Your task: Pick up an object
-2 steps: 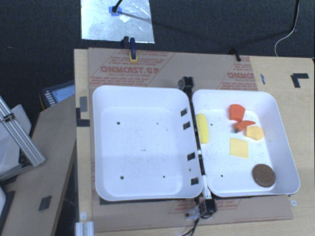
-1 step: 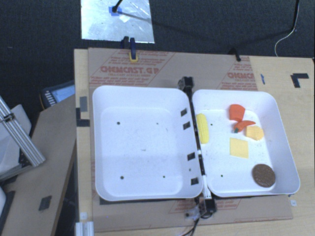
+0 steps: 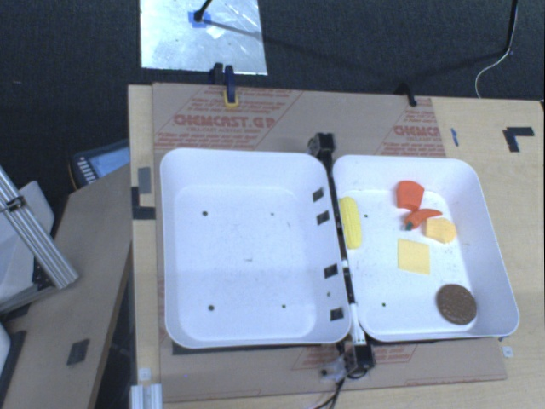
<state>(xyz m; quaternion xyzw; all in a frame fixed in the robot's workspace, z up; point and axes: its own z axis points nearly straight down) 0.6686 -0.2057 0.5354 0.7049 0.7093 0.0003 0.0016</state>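
The right bin [image 3: 490, 228] holds several small items. A yellow corn cob [image 3: 350, 221] lies along its left wall. An orange carrot-like piece [image 3: 410, 198] sits near the back, with a small orange-yellow wedge [image 3: 440, 229] just right of it. A flat yellow square slice [image 3: 415, 256] lies in the middle, and a brown round cookie [image 3: 456, 303] rests near the front right corner.
The left bin [image 3: 183, 228] stands beside the right one, joined by black clips along the shared wall [image 3: 328, 228]. Both rest on a brown board [image 3: 289, 113]. A shiny metal sheet [image 3: 202, 22] lies beyond the bench; an aluminium rail [image 3: 34, 237] stands at the left.
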